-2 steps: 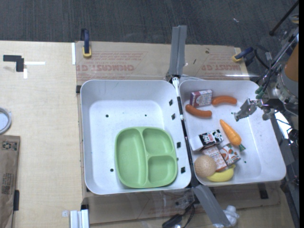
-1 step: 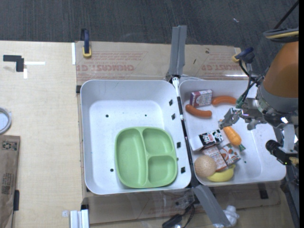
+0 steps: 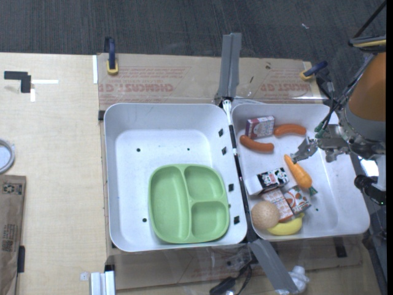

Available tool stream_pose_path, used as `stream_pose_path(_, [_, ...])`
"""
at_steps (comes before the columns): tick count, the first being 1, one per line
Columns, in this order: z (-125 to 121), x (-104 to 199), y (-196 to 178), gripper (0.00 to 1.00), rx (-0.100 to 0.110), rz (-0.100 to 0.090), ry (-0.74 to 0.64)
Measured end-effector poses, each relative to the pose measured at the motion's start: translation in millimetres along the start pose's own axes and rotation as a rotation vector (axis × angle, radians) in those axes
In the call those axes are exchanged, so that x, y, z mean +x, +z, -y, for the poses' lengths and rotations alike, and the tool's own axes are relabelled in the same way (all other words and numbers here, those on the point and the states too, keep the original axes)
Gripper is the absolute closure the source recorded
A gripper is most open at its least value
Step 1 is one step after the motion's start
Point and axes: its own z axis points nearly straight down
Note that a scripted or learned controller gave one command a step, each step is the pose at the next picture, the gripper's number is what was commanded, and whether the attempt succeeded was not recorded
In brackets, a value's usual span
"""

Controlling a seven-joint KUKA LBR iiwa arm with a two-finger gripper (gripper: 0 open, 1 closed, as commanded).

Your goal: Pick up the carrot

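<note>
The carrot point(image 3: 298, 171) is seen in the right bin point(image 3: 344, 223), its long axis slanted from upper left to lower right, directly beside and slightly below the gripper point(image 3: 305, 152), whose state cannot be told.

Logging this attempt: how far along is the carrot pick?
Done: the tool has reached the right bin and sits at the carrot's upper end. In hand: nothing; the carrot lies on the bin floor beside the cow-print carton. Left: grasp and lift.

Orange carrot point(image 3: 299, 172) — pale green tray point(image 3: 188, 203) — white bins point(image 3: 120, 165).
</note>
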Motion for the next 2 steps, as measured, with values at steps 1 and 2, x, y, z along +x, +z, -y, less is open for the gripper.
stream_pose_path(1, [-7, -1, 70, 0.0, -0.022, 0.003, 0.022])
stream_pose_path(2, [1, 1, 90, 0.0, -0.002, 0.0, 0.213])
